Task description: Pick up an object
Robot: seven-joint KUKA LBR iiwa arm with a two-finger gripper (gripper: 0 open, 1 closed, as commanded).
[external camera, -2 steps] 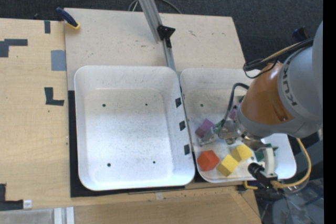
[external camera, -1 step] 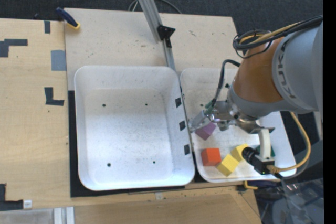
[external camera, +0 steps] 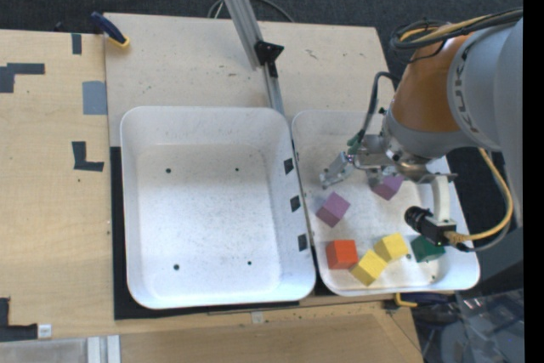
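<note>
Purple catches the eye first: one purple cube (external camera: 333,207) lies near the middle of the right bin (external camera: 310,132), and a second purple block (external camera: 388,186) sits partly under the wrist of the arm (external camera: 442,98); lower down lie an orange cube (external camera: 342,253), two yellow blocks (external camera: 382,257) touching one another, and a green piece (external camera: 427,249) near the bin's lower right corner. The left bin (external camera: 204,208) stands just beside it on the surface (external camera: 51,183); the blocks are probably gathered in one bin so the arm can choose any of them.

The gripper (external camera: 340,172) hangs low over the upper part of the right bin, reaching in from the right; the jaws point left and down, and whether they are spread or closed I cannot tell, for the metal parts blur together; nothing shows between them.

The nearest candidate, as I judge it, is the purple cube, which lies just below and slightly left of the jaws, apart from them; the second purple block sits to their right beneath the wrist, awkward to reach; no object is lifted yet, so the pick remains undone.
</note>
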